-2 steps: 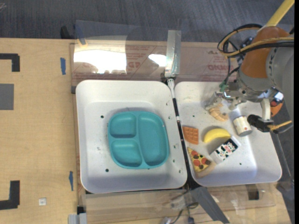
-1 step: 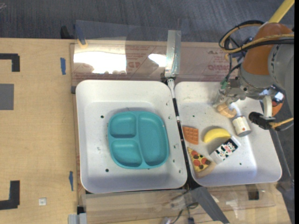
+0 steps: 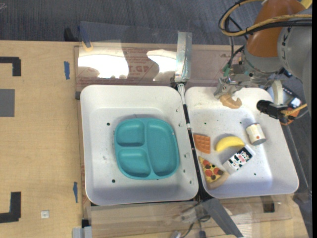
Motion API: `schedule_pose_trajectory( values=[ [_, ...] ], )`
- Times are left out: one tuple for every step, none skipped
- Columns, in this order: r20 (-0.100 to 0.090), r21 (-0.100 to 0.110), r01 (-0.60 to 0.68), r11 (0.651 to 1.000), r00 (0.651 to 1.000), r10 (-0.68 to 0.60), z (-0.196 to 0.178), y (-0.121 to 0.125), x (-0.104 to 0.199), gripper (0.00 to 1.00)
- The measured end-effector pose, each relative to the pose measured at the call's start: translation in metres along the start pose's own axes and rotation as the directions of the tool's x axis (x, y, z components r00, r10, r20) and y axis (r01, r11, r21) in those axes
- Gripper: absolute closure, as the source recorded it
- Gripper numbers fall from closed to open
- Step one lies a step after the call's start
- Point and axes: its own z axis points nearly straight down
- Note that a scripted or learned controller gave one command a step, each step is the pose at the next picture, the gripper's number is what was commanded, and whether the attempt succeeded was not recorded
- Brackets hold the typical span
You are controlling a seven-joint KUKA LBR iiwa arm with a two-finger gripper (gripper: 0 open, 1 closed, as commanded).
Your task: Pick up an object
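While the grey arm with its orange band reaches in over the far edge of the right white bin (image 3: 285, 180), its two-finger gripper (image 3: 227, 89) hangs just above a small tan curved piece (image 3: 231, 101) near that bin's far edge; it may be touching it, though the slant of the view leaves that unsure, and whether the claw is apart or together cannot be told. A yellow banana (image 3: 229, 143), an orange waffle-textured square (image 3: 202, 143), a pizza slice (image 3: 212, 172), a black-and-white patterned block (image 3: 238, 159) and a cream cylinder (image 3: 255, 133) lie nearer the bin's middle. A teal divided plate (image 3: 146, 148) sits centred in the left white bin (image 3: 94, 103).
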Motion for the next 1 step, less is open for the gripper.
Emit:
schedule_pose_trajectory(
  values=[
    [0.002, 0.008, -0.207, 0.978, 0.978, 0.207, -0.0084, -0.0002, 0.0222, 1.00]
  ],
)
